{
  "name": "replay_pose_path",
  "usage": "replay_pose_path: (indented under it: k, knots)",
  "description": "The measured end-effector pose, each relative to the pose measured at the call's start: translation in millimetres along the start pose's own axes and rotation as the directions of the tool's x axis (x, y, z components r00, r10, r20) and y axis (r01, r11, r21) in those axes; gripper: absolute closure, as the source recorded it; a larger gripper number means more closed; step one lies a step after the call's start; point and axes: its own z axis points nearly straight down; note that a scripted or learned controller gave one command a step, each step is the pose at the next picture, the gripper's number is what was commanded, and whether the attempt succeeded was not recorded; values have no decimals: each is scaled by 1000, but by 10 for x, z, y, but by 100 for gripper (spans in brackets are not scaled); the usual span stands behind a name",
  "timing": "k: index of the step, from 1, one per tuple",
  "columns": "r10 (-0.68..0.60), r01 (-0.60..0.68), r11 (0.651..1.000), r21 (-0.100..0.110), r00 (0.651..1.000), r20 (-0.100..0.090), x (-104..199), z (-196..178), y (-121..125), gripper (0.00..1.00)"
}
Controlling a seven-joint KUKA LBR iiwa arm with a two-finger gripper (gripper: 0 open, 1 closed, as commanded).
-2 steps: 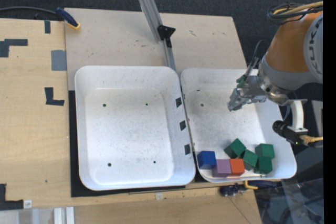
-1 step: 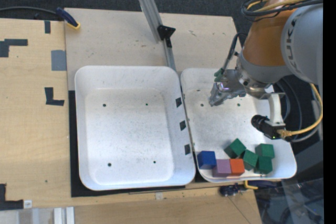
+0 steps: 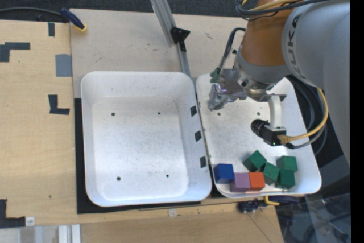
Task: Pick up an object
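Observation:
Several small blocks lie along the near edge of the right bin (image 3: 296,116): a blue block (image 3: 223,172), a purple block (image 3: 242,181), an orange block (image 3: 257,180) and several green blocks (image 3: 271,171). My gripper (image 3: 216,101) hangs over the far left part of the right bin, close to the wall shared with the left bin. It is well away from the blocks, and nothing is visibly held in it. The grey arm with its orange band (image 3: 267,37) covers the far right of that bin.
The left bin (image 3: 91,122) lies beside the right one, with a raised shared wall (image 3: 199,122) between them. A slanted metal bar (image 3: 165,8) crosses the bench behind the bins. A black cable fitting (image 3: 267,131) hangs under the arm.

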Motion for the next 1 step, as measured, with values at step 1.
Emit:
replay_pose_path:
  k: [1]
  knots:
    - [0, 0, 1000, 0, 1000, 0, 474, -35, 70, 100]
